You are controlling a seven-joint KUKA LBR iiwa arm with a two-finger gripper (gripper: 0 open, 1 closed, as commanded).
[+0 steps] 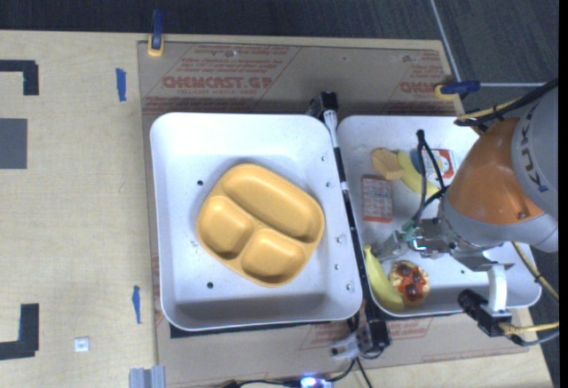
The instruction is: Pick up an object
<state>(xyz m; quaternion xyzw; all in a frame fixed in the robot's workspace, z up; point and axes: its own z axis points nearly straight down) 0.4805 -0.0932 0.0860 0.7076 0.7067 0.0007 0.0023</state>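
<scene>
White plastic forms two shallow bins side by side on a pale wooden bench (71,226); under them lies a sheet of brown cardboard (266,71) with red printing, held at its far edge by blue and yellow clamps (156,33); the left bin (173,200) holds a yellow three-compartment tray (259,223), lying slightly turned, near the bin's middle and apart from its walls; the right bin (355,146) holds the small objects; a yellow banana (380,280) curves along that bin's near-left corner, and touching its right side lies a small dark red and orange item (410,281) whose kind I cannot make out; further back, near the left wall, lies a flat pinkish packet (376,199); behind it sit a tan block (387,162) and a yellow piece (409,171), just beside a white and orange packet (438,166); the grey arm with its orange band (493,178) reaches in from the right, over the right bin; the gripper (406,241) sits low at the bin's middle, just behind the banana and the red-orange item and just right of the pinkish packet; whether it touches any of them I cannot tell; whether it is open or closed I cannot tell either, and nothing is visibly gripped.
</scene>
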